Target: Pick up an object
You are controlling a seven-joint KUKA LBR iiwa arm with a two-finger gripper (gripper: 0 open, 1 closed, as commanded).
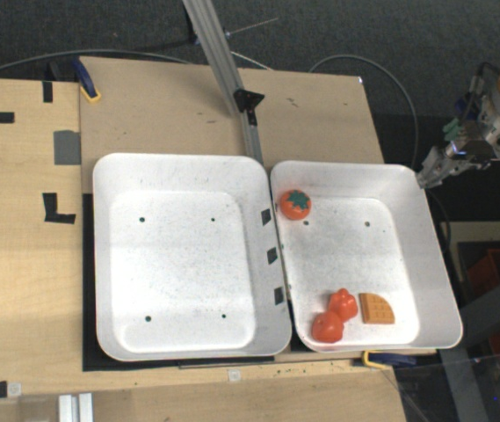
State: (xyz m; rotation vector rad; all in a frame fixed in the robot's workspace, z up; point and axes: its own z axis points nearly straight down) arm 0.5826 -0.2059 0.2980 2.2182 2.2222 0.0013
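The right bin (408, 236) holds three small objects. An orange-red tomato with a green top (295, 204) lies near its far left corner. Near the front sit a red pepper-like piece (334, 315) and, just to its right, a tan waffle-shaped wedge (376, 309). My gripper (431, 173) hangs at the far right, just outside the right bin's far right corner and above the bench edge. Nothing lies between its fingers that I can make out.
The left bin (179, 253) lies beside the right one, with black clips along their shared edge. A slanted metal pole (219, 51) rises behind the bins. Black tape marks and a blue clamp (85, 79) sit on the wooden bench at left.
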